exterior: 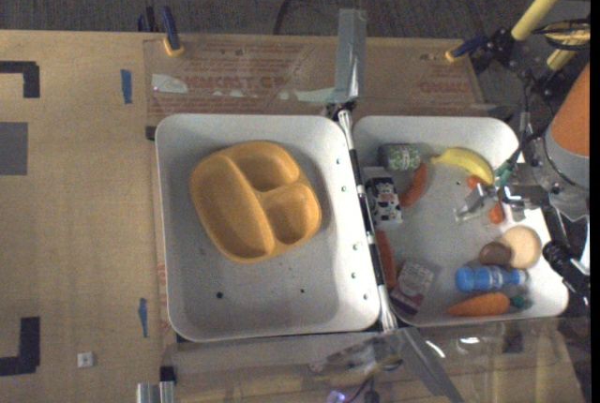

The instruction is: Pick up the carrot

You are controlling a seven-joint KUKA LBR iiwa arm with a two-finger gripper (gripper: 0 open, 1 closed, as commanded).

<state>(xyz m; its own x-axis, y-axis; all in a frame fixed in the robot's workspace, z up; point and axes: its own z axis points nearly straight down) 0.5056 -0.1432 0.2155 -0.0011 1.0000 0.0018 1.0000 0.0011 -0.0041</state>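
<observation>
1. Orange and tapered, the carrot with a green stub (481, 304) lies along the lower edge of the right-hand white bin (441, 131), at the frame's lower right, just below the blue plastic bottle (489, 278).
2. The metal two-finger gripper (480, 201) hovers at the bin's middle right, beside the yellow banana (466, 163); whether it is open or closed cannot be told, and nothing is visibly held.
3. To do this well, I judge it should travel toward the lower edge, align across the carrot's width, and descend clear of the bottle and the bin wall.
</observation>
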